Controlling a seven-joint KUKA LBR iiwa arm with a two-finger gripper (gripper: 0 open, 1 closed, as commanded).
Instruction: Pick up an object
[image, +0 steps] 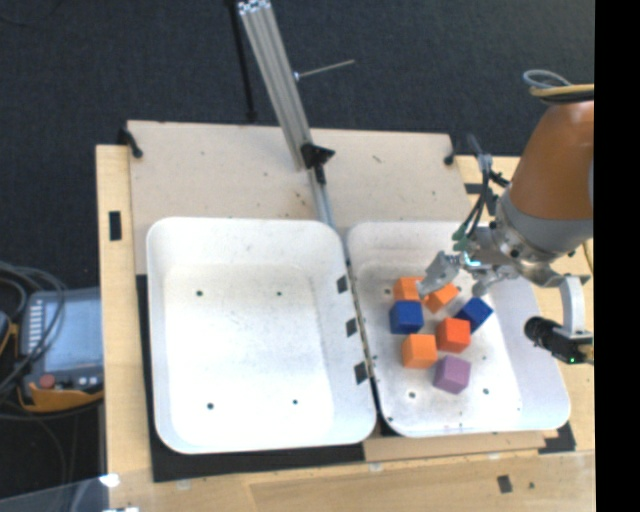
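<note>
Orange block (441, 297), tilted, sits in the right bin (535, 400), at the far edge of the cluster of cubes, and the gripper (447, 275) is right on it! It looks light and stiff, probably foam or wood, with flat faces that should take a squeeze across two opposite sides without slipping much. The pale fingers (438, 268) come down around its far-left side, touching or nearly so; whether they are spread or pinched on it, I cannot tell. Just beside it: another orange cube (405, 289) to the left, a blue cube (405, 317) nearer, a darker blue one (476, 312) to the right. Nearer still, two orange cubes and a purple cube (452, 374).
</note>
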